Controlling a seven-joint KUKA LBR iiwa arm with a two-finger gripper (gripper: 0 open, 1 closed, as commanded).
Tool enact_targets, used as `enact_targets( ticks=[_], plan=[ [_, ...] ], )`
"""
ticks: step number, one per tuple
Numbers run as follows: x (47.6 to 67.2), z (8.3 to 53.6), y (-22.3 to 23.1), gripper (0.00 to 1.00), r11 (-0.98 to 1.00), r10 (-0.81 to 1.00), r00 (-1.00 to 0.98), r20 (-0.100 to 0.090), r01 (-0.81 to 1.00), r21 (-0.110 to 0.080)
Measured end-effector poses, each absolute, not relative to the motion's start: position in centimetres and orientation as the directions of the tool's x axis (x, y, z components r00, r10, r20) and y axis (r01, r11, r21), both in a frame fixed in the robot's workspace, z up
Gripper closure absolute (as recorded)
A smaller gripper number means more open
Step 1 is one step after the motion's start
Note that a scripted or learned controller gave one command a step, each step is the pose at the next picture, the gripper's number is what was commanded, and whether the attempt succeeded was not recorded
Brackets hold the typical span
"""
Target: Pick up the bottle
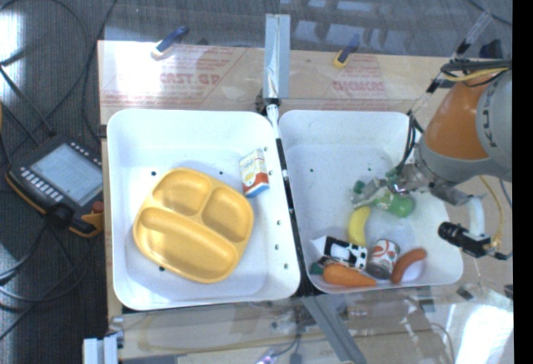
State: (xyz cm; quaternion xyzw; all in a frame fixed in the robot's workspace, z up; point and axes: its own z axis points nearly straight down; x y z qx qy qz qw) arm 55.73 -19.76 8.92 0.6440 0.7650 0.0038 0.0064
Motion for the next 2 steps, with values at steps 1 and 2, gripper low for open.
enact_targets(
  ticks=[1, 2],
  plan=[
    [55.9, 9.6, -19.7, 1.00, 0.171, 0.985, -0.171, -0.003, 0.985, 0.014],
    [56.3, 18.8, -18.2, 1.00, -0.154, 0.988, 0.154, -0.003, 0.988, -0.005]
  ],
)
